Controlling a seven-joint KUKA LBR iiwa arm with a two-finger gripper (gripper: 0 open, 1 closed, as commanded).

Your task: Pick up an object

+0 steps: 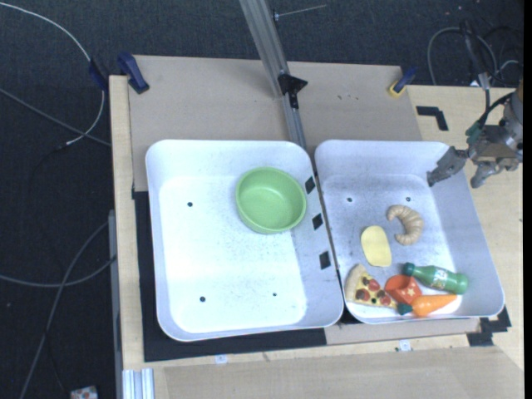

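- While it hangs over the right bin's [465, 223] far right corner, the gripper [462, 171] has its fingers spread apart with nothing between them
- Nearest in that bin lies a croissant [406, 224], with a yellow piece [376, 245] just beside it
- Along the near edge sit a green bottle [436, 278], a carrot [434, 304], a red piece [401, 289] and a pizza slice [368, 288]
- The left bin [208, 306] on the desk [208, 98] holds a green bowl [270, 199]

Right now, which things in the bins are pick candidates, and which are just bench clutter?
Pick candidates:
green bowl
croissant
yellow piece
pizza slice
green bottle
carrot
end effector at the right bin's upper right edge

Bench clutter:
blue clamp
yellow clamp
metal rail
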